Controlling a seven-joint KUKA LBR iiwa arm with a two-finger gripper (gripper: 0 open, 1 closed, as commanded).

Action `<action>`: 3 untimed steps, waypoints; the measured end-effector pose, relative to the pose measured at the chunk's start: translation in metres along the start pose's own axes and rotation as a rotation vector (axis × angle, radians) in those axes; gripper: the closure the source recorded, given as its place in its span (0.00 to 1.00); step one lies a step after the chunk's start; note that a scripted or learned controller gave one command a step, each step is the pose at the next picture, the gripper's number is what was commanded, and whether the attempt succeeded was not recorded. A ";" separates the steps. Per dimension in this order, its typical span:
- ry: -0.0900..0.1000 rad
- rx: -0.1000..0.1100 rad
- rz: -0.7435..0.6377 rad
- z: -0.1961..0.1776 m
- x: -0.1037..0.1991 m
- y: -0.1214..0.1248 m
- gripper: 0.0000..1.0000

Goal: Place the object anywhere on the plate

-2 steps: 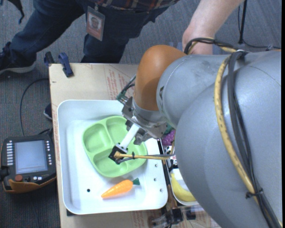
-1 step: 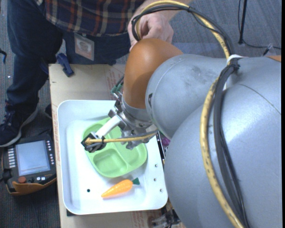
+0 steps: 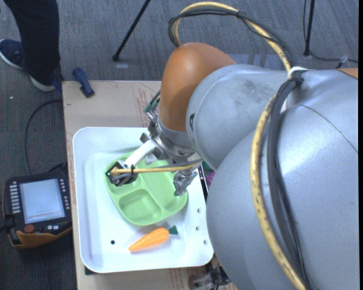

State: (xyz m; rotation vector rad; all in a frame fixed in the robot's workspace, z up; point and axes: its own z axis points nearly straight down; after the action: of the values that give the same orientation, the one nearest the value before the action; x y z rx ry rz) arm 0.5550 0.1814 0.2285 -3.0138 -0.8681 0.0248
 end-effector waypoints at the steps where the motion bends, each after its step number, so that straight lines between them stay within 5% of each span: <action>1: -0.013 0.006 0.002 -0.004 0.000 0.001 1.00; 2: 0.005 -0.005 0.021 -0.045 -0.016 0.048 1.00; 3: 0.001 -0.003 0.016 -0.043 -0.015 0.046 0.00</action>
State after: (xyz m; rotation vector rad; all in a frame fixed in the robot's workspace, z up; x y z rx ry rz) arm 0.5671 0.1344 0.2713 -3.0236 -0.8445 0.0215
